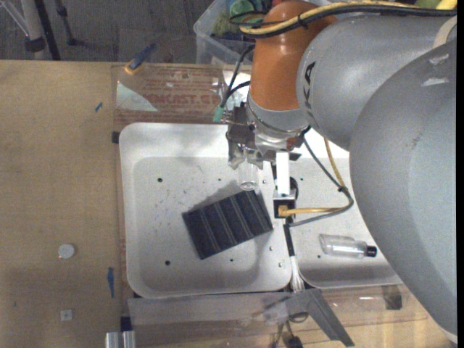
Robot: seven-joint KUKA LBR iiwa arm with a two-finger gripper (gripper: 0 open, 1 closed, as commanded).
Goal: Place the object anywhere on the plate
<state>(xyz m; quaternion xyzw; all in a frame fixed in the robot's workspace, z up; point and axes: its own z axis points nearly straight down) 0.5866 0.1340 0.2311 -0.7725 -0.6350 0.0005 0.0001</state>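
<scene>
The gripper (254,174) hangs at centre frame over the left bin (145,194); whether it is open or closed I cannot tell. Something clear, perhaps a small object, shows at its tip. The dark ridged plate (227,224) lies just below-left.

Dark ribbed plate (228,225) takes the middle of the left bin (145,216), with bare white floor open along its left and lower sides.
The grey arm (377,100) overhangs the right bin (341,274), its gripper (250,169) just above the plate's upper edge; a small clear bottle (346,248) lies near that bin's front.
</scene>
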